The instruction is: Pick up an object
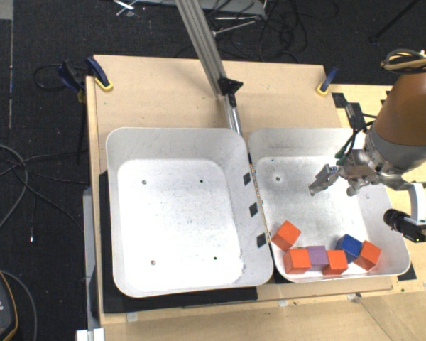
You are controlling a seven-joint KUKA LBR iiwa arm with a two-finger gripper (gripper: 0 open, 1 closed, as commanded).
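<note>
Several small blocks lie along the near edge of the right bin [298, 144]: an orange block [289, 234] standing a little apart, then a row with another orange block [297, 260], a purple block [317, 256] and a blue block [351, 246], with more orange ones among them. My gripper [338, 184] hangs over the middle of the right bin, above and behind the blocks and apart from them. Its fingers are spread open and hold nothing.
The left bin [170, 204] lies beside the right one, their rims meeting along the centre. A slanted metal pole [202, 38] rises from the back of the bench. Clamps sit at the bench's far corners, and cables lie on the floor around it.
</note>
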